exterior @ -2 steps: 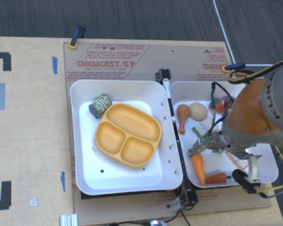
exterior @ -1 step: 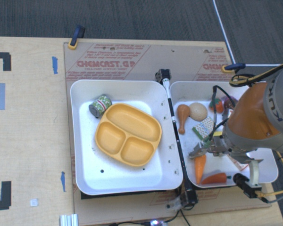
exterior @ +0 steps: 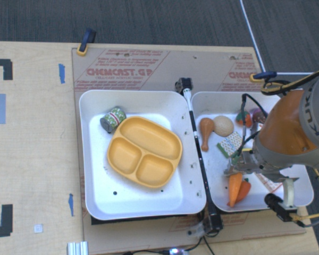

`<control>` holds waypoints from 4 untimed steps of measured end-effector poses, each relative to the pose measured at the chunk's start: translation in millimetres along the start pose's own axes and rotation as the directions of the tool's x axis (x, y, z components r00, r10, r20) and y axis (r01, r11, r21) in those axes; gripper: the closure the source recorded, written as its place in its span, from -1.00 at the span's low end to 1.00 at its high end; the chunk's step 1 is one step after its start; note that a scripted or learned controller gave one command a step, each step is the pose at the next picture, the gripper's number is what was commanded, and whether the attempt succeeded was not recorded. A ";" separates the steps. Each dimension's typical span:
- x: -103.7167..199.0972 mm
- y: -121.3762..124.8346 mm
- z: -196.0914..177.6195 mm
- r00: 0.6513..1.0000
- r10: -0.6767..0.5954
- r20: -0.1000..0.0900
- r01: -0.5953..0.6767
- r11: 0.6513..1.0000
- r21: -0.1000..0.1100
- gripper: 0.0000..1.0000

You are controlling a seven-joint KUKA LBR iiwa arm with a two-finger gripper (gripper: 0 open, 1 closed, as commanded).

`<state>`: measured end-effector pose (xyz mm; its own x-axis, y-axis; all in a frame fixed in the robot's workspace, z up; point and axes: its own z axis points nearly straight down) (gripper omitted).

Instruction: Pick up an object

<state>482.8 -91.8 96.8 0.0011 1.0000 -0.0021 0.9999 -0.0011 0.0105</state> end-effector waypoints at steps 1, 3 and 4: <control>74.1 -1.4 -88.6 1.000 -0.004 -0.004 0.004 1.000 0.008 1.00; 73.9 1.9 -108.7 1.000 -0.006 -0.002 0.006 1.000 0.001 1.00; 166.1 -2.6 -98.5 1.000 -0.003 -0.003 0.003 1.000 0.011 1.00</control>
